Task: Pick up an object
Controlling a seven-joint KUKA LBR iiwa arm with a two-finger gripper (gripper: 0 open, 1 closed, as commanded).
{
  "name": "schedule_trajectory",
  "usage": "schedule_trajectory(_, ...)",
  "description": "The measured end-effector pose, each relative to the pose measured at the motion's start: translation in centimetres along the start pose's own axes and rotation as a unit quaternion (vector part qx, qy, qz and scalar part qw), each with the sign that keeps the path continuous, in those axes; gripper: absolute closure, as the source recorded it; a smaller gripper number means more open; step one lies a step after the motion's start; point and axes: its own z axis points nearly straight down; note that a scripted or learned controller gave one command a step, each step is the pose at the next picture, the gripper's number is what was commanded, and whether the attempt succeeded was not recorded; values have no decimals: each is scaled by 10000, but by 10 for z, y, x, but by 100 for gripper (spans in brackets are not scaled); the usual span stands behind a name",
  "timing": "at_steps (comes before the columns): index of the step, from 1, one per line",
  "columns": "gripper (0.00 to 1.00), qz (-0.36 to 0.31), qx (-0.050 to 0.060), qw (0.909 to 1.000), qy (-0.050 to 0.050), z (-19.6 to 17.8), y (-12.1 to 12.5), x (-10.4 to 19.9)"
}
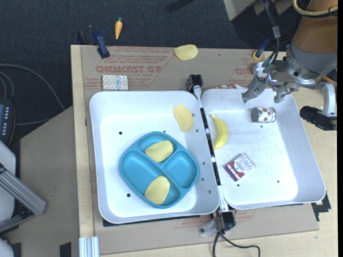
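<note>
My gripper (266,94) hangs over the back of the right bin (300,143), its two fingers spread open with nothing between them. Just below it lies a small white and red can (263,114) on its side. A yellow banana (219,131) rests against the bin's left wall. A red and white packet (239,166) lies near the middle of the right bin. In the left bin (107,116) sits a blue divided plate (158,168) with two yellow pieces in its compartments. Another yellow piece (183,117) lies beside the plate at the back right.
A yellow piece (186,52) lies on the cardboard behind the bins. A small patterned packet (115,82) sits at the back left. A blue clip (100,43) and an orange carrot toy (118,28) lie near the board's far edge. A black clamp (195,82) joins the bins.
</note>
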Motion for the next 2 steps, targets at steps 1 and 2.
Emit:
schedule_trajectory(1, 0, -5, 23, 10000, 7, 73, 16, 39)
schedule_trajectory(2, 0, 7, 9, 10000, 0, 172, -4, 12)
